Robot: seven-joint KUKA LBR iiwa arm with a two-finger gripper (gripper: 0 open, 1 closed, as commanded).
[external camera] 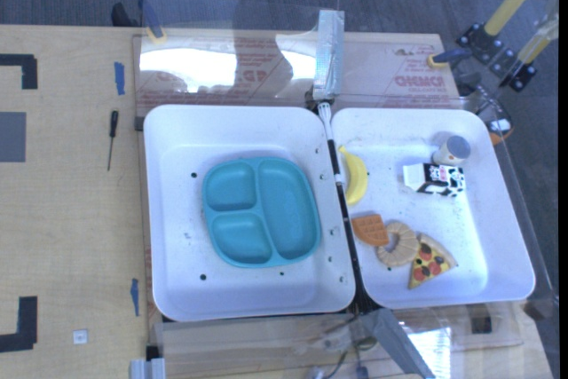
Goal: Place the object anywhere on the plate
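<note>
Two white bins sit side by side across the middle of the frame, the left bin holding a teal plate with three compartments, nothing lying on it. The right bin carries all the loose things: a yellow banana tight against the divider at its left wall, a black-and-white carton toward the upper right with a small grey cup just above it, and lower down a cluster of an orange cracker, a tan pretzel-like ring touching it, and a pizza slice at the lower right of the group. Behind both bins stands a clear plastic shield. Off at the upper right corner, well apart from everything in the bins, I can make out a yellow strut and some dark clamp hardware; whether that belongs to the arm's tool I cannot tell, so its state is beyond me from here. As I judge it, the task has not begun: nothing is picked, and which item is meant is open. The next move calls for coming down into the right bin over one piece, the carton standing most clear of its neighbours, and pinching it cleanly before carrying it left over the divider.
</note>
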